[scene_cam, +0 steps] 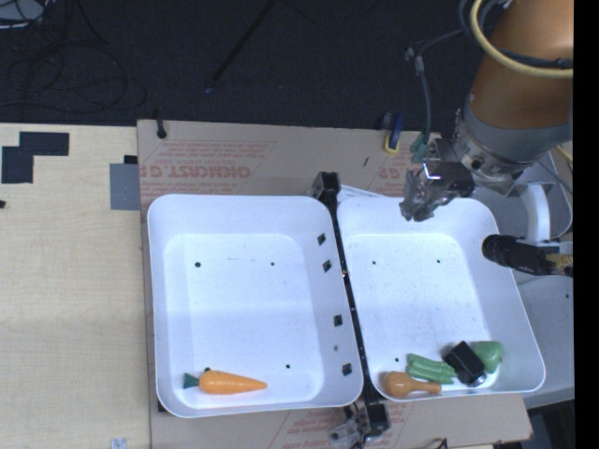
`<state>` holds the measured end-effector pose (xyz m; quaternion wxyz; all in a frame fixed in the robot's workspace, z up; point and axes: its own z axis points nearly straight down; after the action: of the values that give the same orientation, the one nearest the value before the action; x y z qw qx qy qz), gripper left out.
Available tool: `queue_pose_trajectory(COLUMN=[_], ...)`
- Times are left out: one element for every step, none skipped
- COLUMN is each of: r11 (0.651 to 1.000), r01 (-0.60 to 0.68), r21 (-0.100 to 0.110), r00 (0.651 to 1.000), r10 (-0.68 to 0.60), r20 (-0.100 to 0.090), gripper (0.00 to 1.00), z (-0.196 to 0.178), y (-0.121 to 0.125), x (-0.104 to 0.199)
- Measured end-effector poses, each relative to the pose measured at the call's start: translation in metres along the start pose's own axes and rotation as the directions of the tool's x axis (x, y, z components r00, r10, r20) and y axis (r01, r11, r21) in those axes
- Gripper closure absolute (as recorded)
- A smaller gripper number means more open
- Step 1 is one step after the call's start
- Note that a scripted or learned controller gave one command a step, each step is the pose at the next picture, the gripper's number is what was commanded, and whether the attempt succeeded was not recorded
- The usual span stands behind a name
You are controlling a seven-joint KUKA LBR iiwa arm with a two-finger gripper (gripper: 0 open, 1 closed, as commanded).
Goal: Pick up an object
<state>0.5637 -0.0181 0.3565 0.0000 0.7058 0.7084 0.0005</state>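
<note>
Orange carrot [232, 383], white bins [168, 251], green vegetables [432, 368].

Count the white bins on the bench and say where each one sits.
2. The left bin holds a carrot near its front edge. The right bin sits beside it, with toys piled in its front right corner. The gripper is above its far edge.
</note>
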Motion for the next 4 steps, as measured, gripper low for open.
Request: queue_pose_trajectory(r11=[1.0, 1.0, 1.0, 1.0], r01=[0.007, 0.0, -0.01, -0.01], r21=[-0.015, 0.007, 0.012, -0.003], r00=[1.0, 1.0, 1.0, 1.0], r10=[-0.007, 0.0, 0.01, 0.01], r20=[-0.003, 0.002, 0.005, 0.004], gripper=[1.0, 1.0, 1.0, 1.0], z=[-0.181, -0.127, -0.031, -0.1], y=[0.021, 0.044, 0.063, 0.051], x=[0.104, 0.152, 0.092, 0.023])
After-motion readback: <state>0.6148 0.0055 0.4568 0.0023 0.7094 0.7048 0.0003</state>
